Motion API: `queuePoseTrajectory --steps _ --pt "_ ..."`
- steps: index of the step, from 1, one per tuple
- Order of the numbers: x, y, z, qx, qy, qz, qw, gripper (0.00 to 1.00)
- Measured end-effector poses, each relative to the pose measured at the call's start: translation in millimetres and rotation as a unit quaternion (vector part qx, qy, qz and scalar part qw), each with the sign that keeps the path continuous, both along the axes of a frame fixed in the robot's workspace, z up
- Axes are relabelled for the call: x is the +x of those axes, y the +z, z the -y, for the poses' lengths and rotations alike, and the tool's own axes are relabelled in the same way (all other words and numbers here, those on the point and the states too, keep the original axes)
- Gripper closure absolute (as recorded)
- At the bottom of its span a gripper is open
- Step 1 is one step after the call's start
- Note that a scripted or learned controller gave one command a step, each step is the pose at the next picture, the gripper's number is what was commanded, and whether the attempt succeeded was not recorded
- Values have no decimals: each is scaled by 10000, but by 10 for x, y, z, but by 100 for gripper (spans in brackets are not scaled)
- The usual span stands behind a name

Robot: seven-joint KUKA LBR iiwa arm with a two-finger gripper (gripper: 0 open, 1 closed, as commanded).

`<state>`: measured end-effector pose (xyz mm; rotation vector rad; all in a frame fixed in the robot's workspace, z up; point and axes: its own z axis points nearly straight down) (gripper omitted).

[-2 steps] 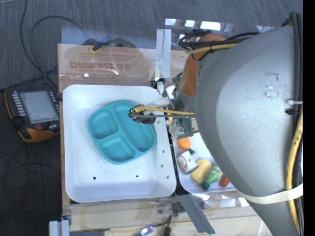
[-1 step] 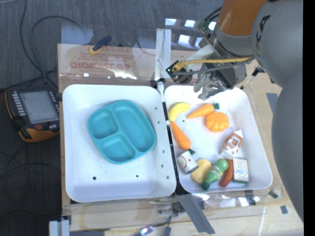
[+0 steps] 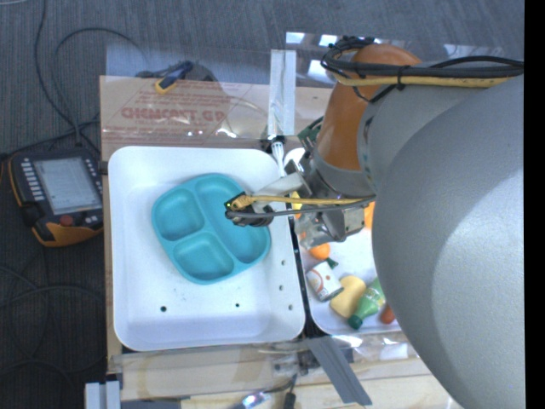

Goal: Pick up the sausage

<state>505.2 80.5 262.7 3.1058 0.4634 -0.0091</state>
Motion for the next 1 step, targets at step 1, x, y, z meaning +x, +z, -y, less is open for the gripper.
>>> queuePoseTrajectory --steps 1 --pt "-98 1186 94 -4 617 22 9981 100"
